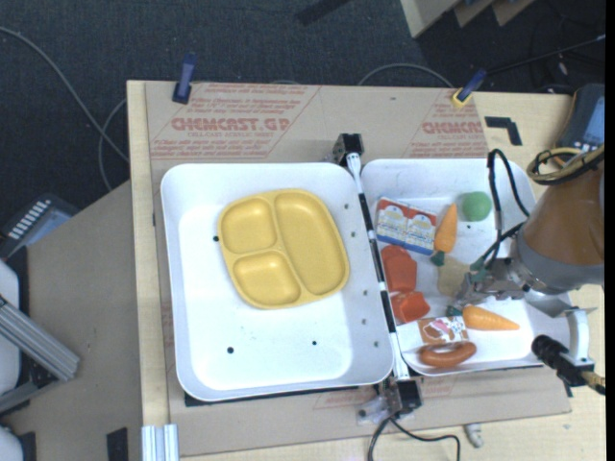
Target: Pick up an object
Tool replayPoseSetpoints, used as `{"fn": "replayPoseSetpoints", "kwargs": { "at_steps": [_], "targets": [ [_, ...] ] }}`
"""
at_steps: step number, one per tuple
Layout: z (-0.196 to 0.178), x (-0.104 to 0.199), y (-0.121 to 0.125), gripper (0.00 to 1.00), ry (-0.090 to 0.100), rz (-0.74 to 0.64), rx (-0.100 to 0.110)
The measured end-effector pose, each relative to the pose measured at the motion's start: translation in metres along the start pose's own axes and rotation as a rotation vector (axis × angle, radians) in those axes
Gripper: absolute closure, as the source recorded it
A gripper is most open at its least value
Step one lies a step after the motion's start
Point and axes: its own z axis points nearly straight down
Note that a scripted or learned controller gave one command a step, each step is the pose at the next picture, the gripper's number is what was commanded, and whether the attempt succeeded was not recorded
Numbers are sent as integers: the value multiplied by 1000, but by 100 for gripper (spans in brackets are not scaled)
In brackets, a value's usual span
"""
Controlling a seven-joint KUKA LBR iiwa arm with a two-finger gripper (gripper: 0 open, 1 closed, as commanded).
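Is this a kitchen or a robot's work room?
Most likely a robot lab, not a kitchen. The food looks like toys: a carrot and a sausage lie in a white bin on a bench, cables trail around, and a robot arm reaches in.

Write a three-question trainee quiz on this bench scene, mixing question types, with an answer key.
1. True or false: the yellow divided plate lies in the right bin.
2. Multiple choice: which thing lies nearest the gripper? A. the green ball B. the carrot at the right bin's near side C. the milk carton
3. Fill in: the sausage lies at the near edge of the ____ bin.

Key: 1. False, it lies in the left bin. 2. B. 3. right.
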Motion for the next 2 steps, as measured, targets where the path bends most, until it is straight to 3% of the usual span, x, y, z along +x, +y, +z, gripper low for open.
{"fn": "replayPoseSetpoints", "kwargs": {
  "at_steps": [1, 2],
  "targets": [
    [-46, 20, 61, 100, 3, -3, 12],
    [-45, 20, 60, 0, 3, -2, 13]
  ]
}}
